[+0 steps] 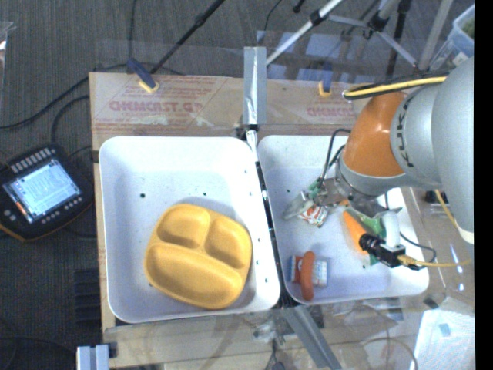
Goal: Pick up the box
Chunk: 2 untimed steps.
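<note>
In the right bin [416,284], a small red, white and green box [313,215] lies near the left wall, partly under the arm's wrist. My gripper [314,200] hangs directly over it, below the orange band [377,141], low in the bin and at or just above the box. Nothing shows clearly held. A second small blue and white box [319,271] lies near the bin's front edge with a red sausage-shaped toy [306,274] lying across its left side.
An orange carrot-like piece [353,226], a green item [379,227] and a white item [392,223] lie right of the gripper. A black cable plug [373,246] trails from the arm. A large yellow compartment tray [200,254] sits in the left bin [131,168].
</note>
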Motion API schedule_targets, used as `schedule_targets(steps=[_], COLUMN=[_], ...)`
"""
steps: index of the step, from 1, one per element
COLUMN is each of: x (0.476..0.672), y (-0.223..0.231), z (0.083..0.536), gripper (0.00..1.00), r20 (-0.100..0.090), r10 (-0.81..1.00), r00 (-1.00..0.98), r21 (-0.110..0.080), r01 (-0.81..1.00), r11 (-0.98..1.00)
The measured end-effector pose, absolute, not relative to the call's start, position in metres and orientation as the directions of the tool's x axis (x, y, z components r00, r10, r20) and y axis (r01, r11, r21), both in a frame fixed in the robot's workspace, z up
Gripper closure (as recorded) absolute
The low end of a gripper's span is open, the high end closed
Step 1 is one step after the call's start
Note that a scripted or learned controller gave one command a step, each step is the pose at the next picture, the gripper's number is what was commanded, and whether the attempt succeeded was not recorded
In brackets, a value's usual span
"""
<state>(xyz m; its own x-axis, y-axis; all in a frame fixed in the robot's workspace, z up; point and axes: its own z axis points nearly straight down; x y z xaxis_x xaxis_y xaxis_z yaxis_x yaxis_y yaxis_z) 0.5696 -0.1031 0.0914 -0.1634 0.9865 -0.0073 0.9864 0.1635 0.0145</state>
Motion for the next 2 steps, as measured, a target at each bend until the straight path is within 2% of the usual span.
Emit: schedule_targets(steps=[1,2], x=[0.6016,0.6017], y=[-0.1378,-0.1369], z=[0.0909,0.1002], gripper=[0.00,1.00], r20=[-0.006,-0.004], r10=[0.983,0.983], r00=[-0.184,-0.184], r21=[0.015,0.015], r01=[0.983,0.983], r11=[0.184,0.184])
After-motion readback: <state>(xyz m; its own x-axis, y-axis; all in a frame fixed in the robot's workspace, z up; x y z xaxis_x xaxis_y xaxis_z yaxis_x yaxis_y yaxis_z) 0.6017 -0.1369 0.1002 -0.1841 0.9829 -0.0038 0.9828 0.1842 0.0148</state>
